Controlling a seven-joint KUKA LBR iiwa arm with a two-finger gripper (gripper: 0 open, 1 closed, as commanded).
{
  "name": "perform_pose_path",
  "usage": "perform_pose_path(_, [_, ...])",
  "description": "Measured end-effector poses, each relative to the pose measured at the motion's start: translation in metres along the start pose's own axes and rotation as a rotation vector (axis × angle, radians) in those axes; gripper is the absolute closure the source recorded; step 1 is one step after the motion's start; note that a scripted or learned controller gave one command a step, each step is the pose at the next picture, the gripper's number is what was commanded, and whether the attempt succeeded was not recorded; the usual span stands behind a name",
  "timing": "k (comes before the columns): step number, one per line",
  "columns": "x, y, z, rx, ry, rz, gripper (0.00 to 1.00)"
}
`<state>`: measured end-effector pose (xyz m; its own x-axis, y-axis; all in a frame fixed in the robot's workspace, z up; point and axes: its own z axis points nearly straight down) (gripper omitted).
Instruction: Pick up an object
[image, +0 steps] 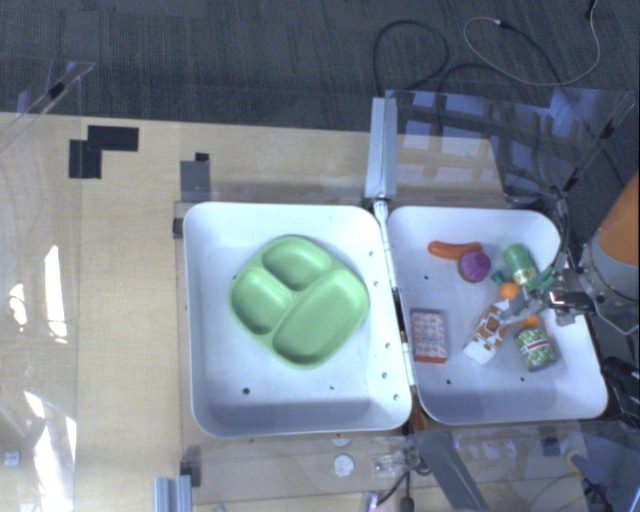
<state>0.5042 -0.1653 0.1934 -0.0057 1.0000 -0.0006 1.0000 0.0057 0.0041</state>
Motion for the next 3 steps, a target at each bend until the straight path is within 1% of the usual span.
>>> perform_pose_path(1, [-0.034,0.088,0.106,-0.006,0.005,0.074,0.0])
perform_pose_path(2, [-0.037,0.088,0.094,-0.01,0.0,0.073,1.0])
perform_pose_path(3, [-0.001,0.123,-0.013,-0.003,-0.001,0.333,1.0])
